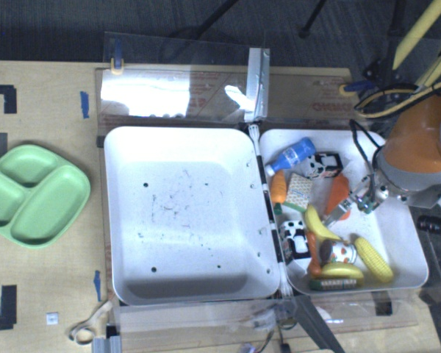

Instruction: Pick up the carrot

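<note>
An orange carrot (279, 187) with a green end lies in the right bin (408, 234), close against its left wall. A second, longer red-orange tapered piece (336, 192) lies slanted in the middle of that bin; I cannot tell which kind of food it is. My gripper (350, 207) reaches in from the right and hangs at the lower end of this red-orange piece, roughly a hand's width right of the carrot. The grey wrist and orange band (420, 144) hide the bin's right rim.
The right bin also holds a blue bottle (298, 153), a cow-patterned piece (323, 165), a banana (317, 223), a corn cob (373, 259) and a can (338, 253). The left bin (184, 212) sits beside it. A green divided plate (33, 195) lies far left.
</note>
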`<state>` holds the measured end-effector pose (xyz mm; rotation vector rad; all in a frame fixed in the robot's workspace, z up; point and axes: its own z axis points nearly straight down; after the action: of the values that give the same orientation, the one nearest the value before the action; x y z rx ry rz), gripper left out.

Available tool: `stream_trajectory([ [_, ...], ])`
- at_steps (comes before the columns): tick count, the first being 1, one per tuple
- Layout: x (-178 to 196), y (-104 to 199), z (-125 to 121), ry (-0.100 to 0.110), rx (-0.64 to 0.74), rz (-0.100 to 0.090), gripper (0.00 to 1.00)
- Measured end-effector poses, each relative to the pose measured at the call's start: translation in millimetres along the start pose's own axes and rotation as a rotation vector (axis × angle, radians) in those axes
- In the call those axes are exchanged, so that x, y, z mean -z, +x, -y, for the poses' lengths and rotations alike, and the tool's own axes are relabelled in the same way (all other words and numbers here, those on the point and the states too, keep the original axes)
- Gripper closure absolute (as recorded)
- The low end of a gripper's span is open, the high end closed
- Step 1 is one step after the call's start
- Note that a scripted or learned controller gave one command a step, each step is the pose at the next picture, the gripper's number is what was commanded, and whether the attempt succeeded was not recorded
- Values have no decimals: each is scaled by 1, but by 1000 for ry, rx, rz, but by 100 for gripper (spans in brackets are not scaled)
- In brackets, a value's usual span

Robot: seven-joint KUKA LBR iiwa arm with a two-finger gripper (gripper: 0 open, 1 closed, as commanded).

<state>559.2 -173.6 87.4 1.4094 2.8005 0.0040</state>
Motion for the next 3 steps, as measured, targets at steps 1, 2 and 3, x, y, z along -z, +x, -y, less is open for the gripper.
stream_trajectory([
  [1, 2, 76, -6, -3, 113, 7, 0],
  [2, 36, 15, 9, 2, 75, -2, 0],
  [3, 46, 14, 9, -3, 72, 1, 100],
])
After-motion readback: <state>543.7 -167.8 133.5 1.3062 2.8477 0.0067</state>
